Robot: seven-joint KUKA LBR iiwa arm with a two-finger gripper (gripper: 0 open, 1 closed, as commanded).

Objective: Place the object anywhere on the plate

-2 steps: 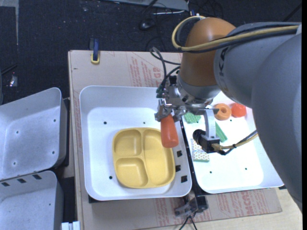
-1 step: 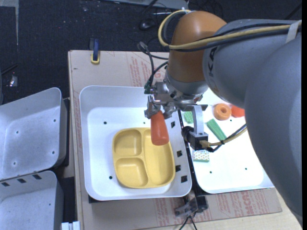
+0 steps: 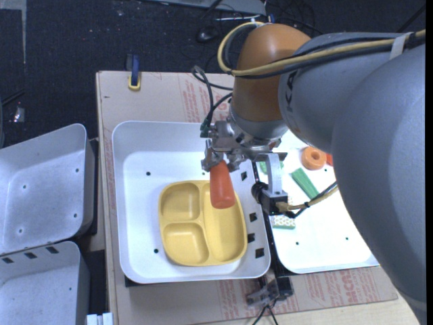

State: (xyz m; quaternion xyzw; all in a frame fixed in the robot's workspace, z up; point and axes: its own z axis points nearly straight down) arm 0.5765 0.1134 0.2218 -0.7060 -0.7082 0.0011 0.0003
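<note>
A yellow divided plate (image 3: 201,232) lies in the left white bin (image 3: 135,202). An orange-red cylinder (image 3: 220,185) hangs upright over the plate's upper right part, its top between the fingers of my gripper (image 3: 218,164). The gripper is shut on it, reaching down from the orange band of the arm (image 3: 270,53). The cylinder's lower end sits over the plate's large right compartment; whether it touches the plate is unclear.
The right white bin (image 3: 325,249) holds an orange ring-shaped piece (image 3: 312,158), a green bar (image 3: 304,183) and a small green-and-white block (image 3: 283,220). The arm's grey bulk covers most of that bin. A blue clamp (image 3: 134,72) sits at the bench's far edge.
</note>
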